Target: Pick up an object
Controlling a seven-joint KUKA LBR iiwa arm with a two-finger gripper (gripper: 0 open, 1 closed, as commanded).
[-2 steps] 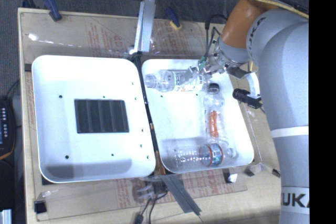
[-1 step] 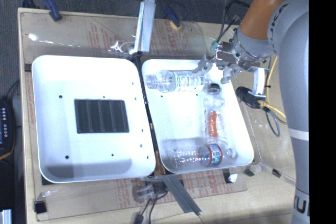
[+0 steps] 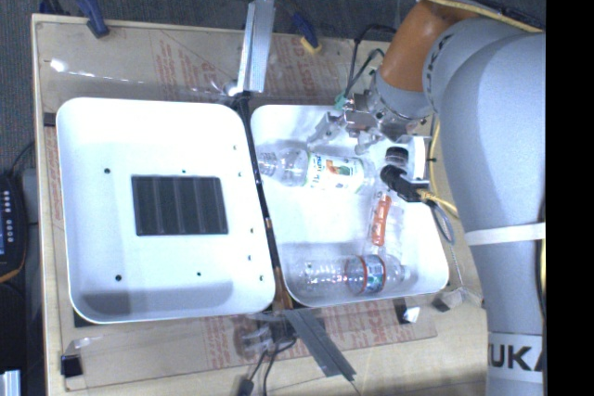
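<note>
Bottles lie in the right bin, and any of them would serve as the object to pick; I count three clear items there. One bottle with a green-and-white label lies on its side at the far end of the bin, a second bottle lies along the near wall, and a slim tube with an orange band rests between them toward the right wall. All three sit on the bin floor, so I judge the pick not yet made: nothing is lifted.

The gripper sits at the far right corner of the right bin, just beside the labelled bottle's right end. Its metal parts blur against the white floor, and I cannot tell whether the claw is spread or pressed together, nor whether it touches the bottle. What remains, as I read it, is the whole grasp and the lift.

The left bin holds a dark ribbed panel on its floor. A metal bar stands at the far edge where the bins meet. Cables and a black fitting hang from the wrist over the right rim, close to the tube, and I judge them a snag risk. The bin walls also crowd the near bottle.
</note>
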